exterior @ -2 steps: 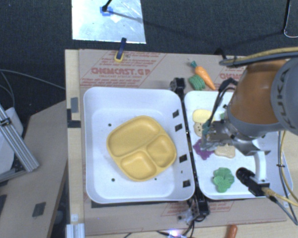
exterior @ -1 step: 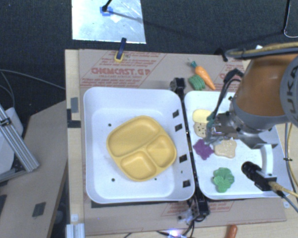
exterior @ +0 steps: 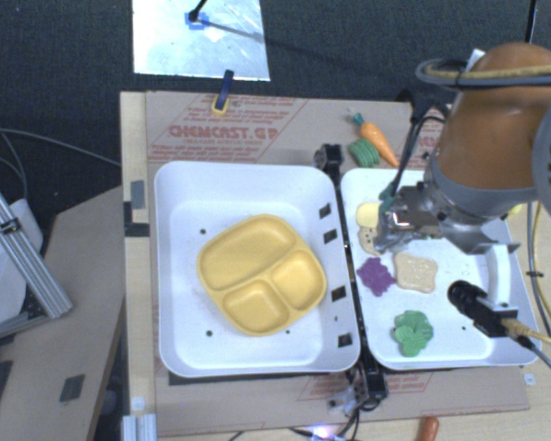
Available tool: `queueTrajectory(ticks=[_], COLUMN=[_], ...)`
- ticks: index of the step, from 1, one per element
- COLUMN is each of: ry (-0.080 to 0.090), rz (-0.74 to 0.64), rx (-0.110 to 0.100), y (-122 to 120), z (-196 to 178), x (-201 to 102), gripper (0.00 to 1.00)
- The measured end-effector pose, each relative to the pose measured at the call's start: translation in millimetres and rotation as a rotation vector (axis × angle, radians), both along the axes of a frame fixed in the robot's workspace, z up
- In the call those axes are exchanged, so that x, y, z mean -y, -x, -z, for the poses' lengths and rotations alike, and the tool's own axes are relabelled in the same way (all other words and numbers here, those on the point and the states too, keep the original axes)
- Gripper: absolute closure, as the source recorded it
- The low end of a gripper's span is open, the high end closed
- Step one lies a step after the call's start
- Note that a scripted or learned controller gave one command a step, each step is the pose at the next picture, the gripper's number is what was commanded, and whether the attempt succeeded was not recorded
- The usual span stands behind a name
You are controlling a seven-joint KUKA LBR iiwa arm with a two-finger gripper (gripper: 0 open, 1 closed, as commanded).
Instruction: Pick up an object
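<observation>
Faintly, red "CHEMCAST" lettering (exterior: pixel 222 132) crosses the board (exterior: pixel 285 122) behind both bins.

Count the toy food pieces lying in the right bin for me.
4: purple piece at left, toast mid-bin, green piece near the front, yellow piece by the gripper. The arm may hide more.

Arm (exterior: pixel 496 127): grey w/ orange band, enters from right, wrist angled down-left. Gripper (exterior: pixel 386 237): low, pointing down-left; finger state unclear from above, partly hidden by wrist body.
</observation>
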State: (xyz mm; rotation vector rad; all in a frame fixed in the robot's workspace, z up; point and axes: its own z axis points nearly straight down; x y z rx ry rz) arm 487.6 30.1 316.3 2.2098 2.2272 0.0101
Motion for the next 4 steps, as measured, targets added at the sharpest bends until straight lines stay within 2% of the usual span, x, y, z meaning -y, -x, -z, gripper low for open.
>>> queueTrajectory(ticks=[1, 2, 3, 4], ry=[0.003, 0.0, 0.0, 0.0], rz=[0.011, 0.0, 0.0, 0.003], rx=[-0.009, -0.012, -0.011, -0.005], y=[-15.6, -29.2, 2.7, 0.0], z=[48.2, 114.2, 133.3, 121.5], x=[42.7, -7.8, -44.4, -42.0], gripper=[1.0, 1.0, 1.0, 1.0])
